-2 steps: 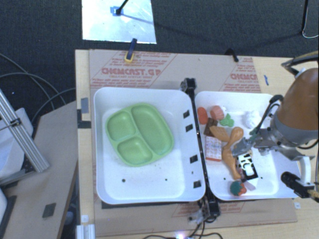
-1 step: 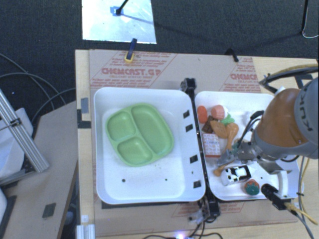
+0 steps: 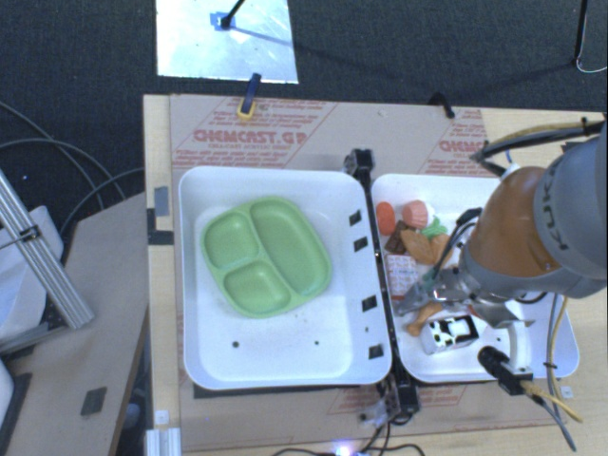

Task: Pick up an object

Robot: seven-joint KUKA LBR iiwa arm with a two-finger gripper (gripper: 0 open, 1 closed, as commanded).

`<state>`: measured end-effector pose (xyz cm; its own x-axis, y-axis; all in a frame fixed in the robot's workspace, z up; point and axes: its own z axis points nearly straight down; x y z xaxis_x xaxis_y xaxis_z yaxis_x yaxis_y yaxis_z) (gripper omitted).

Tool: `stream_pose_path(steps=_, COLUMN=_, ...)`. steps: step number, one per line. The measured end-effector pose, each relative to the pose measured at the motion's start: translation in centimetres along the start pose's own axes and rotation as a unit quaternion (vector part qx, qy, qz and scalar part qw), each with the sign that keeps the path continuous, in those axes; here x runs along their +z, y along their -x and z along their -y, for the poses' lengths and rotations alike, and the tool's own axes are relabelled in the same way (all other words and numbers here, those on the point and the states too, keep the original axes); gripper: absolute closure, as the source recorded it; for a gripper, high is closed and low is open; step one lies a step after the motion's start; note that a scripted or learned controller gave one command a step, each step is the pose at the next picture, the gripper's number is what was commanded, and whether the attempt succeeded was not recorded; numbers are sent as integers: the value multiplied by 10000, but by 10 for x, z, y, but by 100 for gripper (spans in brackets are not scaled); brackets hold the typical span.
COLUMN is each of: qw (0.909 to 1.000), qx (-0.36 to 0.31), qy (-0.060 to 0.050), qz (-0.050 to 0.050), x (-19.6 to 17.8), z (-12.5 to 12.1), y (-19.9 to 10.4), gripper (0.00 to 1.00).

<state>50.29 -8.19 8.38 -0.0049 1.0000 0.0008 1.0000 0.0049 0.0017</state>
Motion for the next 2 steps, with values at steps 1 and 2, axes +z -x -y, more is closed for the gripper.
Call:
stream_pose_path(steps=1, qw=10000, qx=4, qy=7, qz=4, x=-1, z=-19, y=3, gripper=0)
stream_pose_path(steps=2, qw=10000, qx=8, qy=9, qz=1, x=-11, z=-19, y=3, gripper=100)
